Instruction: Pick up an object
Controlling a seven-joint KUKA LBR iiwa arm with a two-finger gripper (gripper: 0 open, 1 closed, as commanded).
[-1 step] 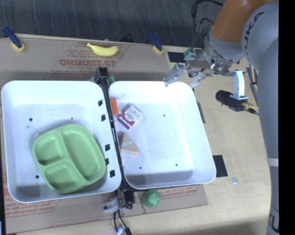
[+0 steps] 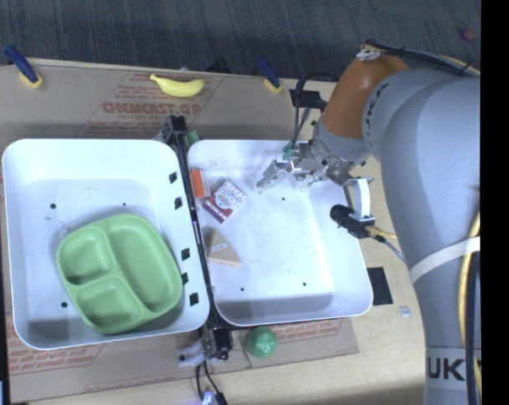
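We see the gripper (image 2: 273, 175) over the right bin's (image 2: 322, 298) far side, fingers apart, nothing between them. The packet (image 2: 224, 199), orange block (image 2: 197, 182) and wedge (image 2: 221, 249) lie along its left wall.

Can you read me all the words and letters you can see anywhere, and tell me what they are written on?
"UK" in white letters on the grey arm, low down at the picture's edge, where the word is cut off.
Red print on the cardboard sheet behind the left bin: too blurred to read for sure.
Red and white packet in the right bin: its print is too small to read.
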